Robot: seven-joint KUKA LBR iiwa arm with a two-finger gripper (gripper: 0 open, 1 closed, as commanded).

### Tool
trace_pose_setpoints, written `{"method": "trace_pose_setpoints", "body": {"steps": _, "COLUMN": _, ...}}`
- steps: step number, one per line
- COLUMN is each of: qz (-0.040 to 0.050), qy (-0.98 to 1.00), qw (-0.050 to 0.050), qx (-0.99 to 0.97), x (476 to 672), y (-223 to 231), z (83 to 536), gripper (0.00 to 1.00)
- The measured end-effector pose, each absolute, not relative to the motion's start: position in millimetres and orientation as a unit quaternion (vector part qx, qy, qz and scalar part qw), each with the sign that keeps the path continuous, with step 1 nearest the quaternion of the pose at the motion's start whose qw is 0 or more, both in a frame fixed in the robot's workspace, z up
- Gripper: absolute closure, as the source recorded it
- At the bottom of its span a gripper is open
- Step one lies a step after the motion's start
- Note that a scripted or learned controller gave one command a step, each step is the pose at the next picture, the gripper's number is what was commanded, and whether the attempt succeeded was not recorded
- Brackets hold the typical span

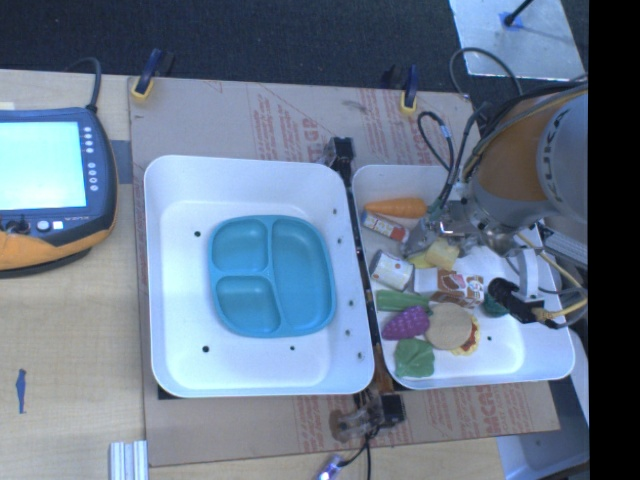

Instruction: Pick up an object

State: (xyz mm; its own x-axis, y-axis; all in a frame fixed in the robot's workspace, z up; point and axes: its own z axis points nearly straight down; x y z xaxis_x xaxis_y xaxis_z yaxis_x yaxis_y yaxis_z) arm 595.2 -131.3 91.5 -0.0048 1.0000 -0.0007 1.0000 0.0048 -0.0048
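The right bin (540,363) holds several toy foods: an orange carrot (397,208), a yellow piece (437,256), a white box (391,268), a green cucumber (400,300), purple grapes (406,322), a green leaf (415,357) and a round sandwich (453,331). My gripper (436,230) reaches in from the right and hangs low over the bin's upper middle. It is just above the yellow piece and to the right of the carrot. Cables and the wrist hide part of it.
In the left bin (180,358) lies a blue divided plate (271,275). A tablet-like pendant (45,173) sits on the bench at far left. Clamps (147,76) hold the cardboard at the back edge. A small red-and-white packet (385,228) lies below the carrot.
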Motion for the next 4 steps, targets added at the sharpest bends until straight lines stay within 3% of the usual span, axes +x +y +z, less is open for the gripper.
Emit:
{"method": "trace_pose_setpoints", "body": {"steps": 1, "qz": 0.0018, "qy": -0.709, "qw": 0.001, "qx": -0.705, "x": 637.3, "y": -95.1, "z": 92.0, "gripper": 0.00}}
{"method": "trace_pose_setpoints", "body": {"steps": 2, "qz": 0.0019, "qy": -0.708, "qw": 0.001, "qx": -0.706, "x": 608.3, "y": -141.7, "z": 91.8, "gripper": 0.00}}
{"method": "trace_pose_setpoints", "body": {"steps": 3, "qz": 0.0099, "qy": -0.709, "qw": 0.009, "qx": -0.705, "x": 640.9, "y": -110.1, "z": 89.4, "gripper": 0.00}}
{"method": "trace_pose_setpoints", "body": {"steps": 4, "qz": 0.0002, "qy": -0.708, "qw": 0.000, "qx": -0.706, "x": 657.0, "y": -128.3, "z": 181.8, "gripper": 0.00}}
